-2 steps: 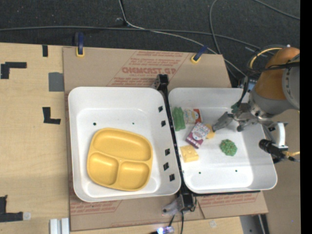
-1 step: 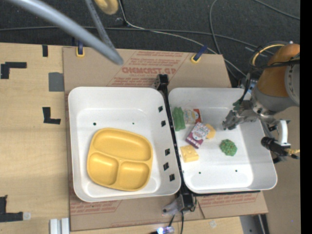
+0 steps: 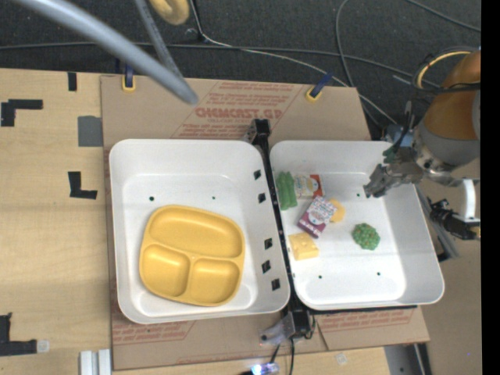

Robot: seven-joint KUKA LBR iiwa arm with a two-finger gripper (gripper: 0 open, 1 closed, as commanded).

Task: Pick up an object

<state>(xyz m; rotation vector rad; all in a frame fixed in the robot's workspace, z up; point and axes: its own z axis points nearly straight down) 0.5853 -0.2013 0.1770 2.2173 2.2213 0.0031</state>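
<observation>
The right bin (image 3: 406,287) holds a green broccoli-like piece (image 3: 365,236), a purple and white packet (image 3: 316,214), a yellow cheese-like wedge (image 3: 304,246), a green oblong piece (image 3: 285,190), a red and white packet (image 3: 310,184) and a small yellow bit (image 3: 337,209). My gripper (image 3: 378,184) hangs over the upper right part of that bin, reaching in from the right, above and to the right of the broccoli piece. I see nothing between its dark fingers.
The left bin (image 3: 125,170) carries a yellow divided tray (image 3: 191,254). A black divider (image 3: 269,209) runs between the two bins. Grey poles (image 3: 101,30) slant across the upper left, and cables (image 3: 367,61) lie behind the bins.
</observation>
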